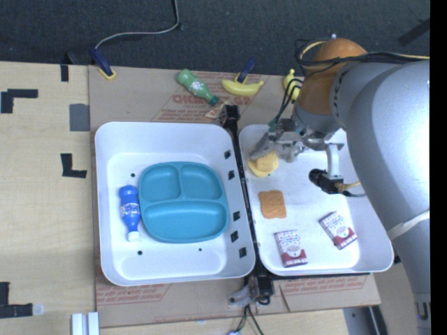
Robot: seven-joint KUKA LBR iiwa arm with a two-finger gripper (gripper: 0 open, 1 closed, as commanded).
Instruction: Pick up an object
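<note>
1. Yellow, soft-looking toy food (pixel 265 165) lies near the right bin's (pixel 363 260) back-left corner.
2. Pincer (pixel 279 145) hovers just above it; I cannot tell its opening.
3. Probably light and squashy; grip across its middle.

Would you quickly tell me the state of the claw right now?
Claw: low in the right white bin, at the pale yellow round food piece; open or closed cannot be told.
</note>
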